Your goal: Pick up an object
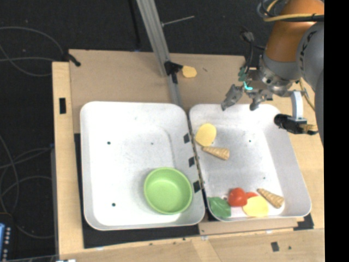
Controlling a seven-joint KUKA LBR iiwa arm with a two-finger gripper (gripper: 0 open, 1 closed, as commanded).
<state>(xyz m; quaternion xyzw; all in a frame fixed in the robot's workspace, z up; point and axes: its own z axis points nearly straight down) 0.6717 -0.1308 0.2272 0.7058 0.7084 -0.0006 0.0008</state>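
Claw (240,100) spread wide w/ nothing in it, over right bin (283,146) back edge, no legible labels

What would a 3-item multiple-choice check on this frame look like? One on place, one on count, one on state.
1. Where does the green bowl sit?
A. left bin, near corner
B. right bin, far corner
C. on the bare bench

2. How many cone-shaped pieces lie in the right bin?
A. none
B. two
C. four

3. What is the gripper's state?
A. shut on the bowl
B. shut on a cone
C. open, holding nothing

Answers:
1 A: the green bowl rests in the left bin, toward its near right corner.
2 B: one cone lies by the divider, another cone at the near edge of the right bin.
3 C: the gripper hangs above the right bin's far edge, fingers spread, nothing between them.
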